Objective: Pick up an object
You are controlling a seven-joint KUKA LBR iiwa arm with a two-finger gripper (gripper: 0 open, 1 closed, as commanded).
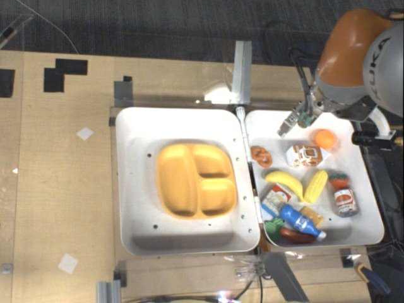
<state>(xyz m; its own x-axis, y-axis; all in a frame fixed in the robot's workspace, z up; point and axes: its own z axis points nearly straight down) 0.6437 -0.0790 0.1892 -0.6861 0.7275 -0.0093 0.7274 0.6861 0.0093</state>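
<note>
My jaws are hovering over the far left area of the right bin (pixel 372 229), above the toys; their opening state cannot be determined. The orange ball (pixel 324 138) is lying just right of them, beside the small carton (pixel 305 156); nothing is being held

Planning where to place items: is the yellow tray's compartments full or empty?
Empty: the yellow tray in the left bin shows bare compartments.

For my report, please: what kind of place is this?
Probably a robot grasping test bench in a lab: a KUKA arm over two white bins, toy food and a yellow tray.
</note>
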